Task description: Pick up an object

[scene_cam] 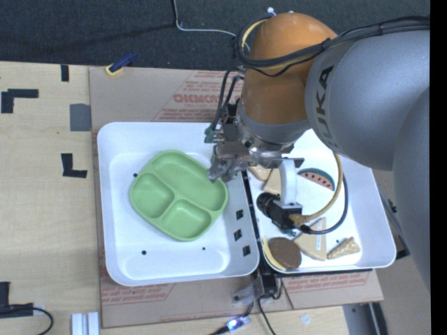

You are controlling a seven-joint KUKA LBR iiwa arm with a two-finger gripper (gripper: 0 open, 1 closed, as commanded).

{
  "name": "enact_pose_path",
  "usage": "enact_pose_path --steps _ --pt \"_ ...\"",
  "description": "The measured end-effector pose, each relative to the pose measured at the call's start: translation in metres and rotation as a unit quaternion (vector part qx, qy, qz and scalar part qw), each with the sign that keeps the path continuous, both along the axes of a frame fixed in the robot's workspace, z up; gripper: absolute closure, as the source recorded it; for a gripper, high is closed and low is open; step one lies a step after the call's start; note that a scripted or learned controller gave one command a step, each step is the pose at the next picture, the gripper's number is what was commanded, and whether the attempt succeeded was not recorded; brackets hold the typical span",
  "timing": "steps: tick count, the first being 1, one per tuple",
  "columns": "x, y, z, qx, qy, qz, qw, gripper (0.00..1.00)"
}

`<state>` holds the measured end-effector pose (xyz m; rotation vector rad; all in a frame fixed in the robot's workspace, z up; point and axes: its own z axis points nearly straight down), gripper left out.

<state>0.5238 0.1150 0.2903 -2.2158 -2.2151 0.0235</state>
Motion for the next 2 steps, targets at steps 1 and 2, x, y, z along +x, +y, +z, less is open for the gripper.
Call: enact_pose_path --steps 1,2 --pt "0.002 0.001 0.018 0.0018 -0.006 0.002 1.0 1.0" --pt "-0.021 -0.055 0.011 0.0014 -0.006 -0.002 1.0 1.0"
